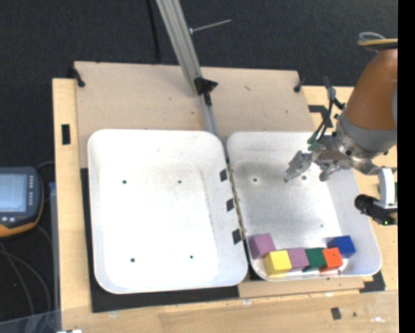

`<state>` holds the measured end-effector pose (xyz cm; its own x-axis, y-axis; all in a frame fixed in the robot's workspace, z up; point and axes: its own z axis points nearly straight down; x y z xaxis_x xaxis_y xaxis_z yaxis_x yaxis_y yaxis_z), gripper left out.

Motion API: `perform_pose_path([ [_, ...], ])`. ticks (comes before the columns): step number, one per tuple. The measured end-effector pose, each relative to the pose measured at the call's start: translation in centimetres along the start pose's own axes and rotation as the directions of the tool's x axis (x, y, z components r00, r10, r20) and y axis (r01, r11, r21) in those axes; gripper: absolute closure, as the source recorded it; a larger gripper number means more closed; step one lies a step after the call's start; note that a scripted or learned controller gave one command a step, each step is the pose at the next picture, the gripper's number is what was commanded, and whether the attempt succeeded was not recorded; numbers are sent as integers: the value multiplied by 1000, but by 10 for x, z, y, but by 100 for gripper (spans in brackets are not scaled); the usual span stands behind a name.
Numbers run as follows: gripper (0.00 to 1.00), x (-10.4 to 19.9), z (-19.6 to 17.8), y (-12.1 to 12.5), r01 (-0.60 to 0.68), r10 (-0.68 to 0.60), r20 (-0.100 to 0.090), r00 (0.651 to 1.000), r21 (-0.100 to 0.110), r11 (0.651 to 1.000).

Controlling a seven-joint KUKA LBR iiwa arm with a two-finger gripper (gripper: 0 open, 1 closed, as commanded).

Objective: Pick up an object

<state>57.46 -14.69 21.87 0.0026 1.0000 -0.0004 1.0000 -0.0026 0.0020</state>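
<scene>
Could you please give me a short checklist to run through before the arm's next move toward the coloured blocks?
1. Targets in view: small coloured blocks huddled along the near wall of the right shallow white bin: ok.
2. Two-finger gripper over that bin: ok.
3. Gripper above the blocks: not ok, it hangs toward the far side.
4. Blocks spaced for a clean pick: not ok, they touch.
5. Finger opening: cannot tell.

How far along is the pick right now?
Nothing looks picked yet. The tool hangs over the right bin's upper part with no object between its fingers. The blocks sit clustered along that bin's near edge. Left to do: move over them, descend, grasp, lift.
</scene>
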Motion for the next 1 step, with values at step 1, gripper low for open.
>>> perform_pose_path([
  [1,0,22,-153,66,7,-7,3,1000,-10,1000],
])
